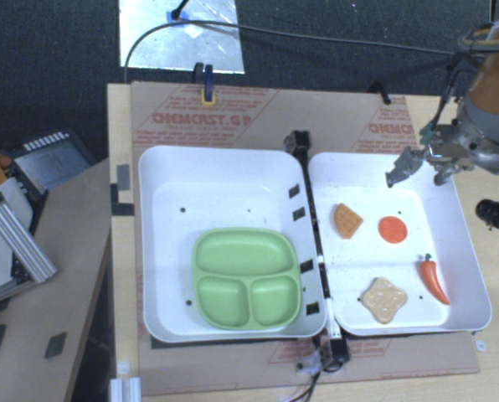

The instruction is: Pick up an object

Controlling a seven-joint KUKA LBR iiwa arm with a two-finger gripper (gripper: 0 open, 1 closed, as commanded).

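Observation:
The right bin holds several small items: an orange cracker-like piece, a red round slice, a red chili pepper and a tan toast-shaped piece. My gripper hovers over the bin's far right corner, above and beyond the red slice, well apart from every item. Its two dark fingers are spread, and nothing sits between them.
The left bin carries a green divided plate in its near half. A black divider strip runs between the bins. A yellow clamp stands at the bench's far edge, and cables cross above it.

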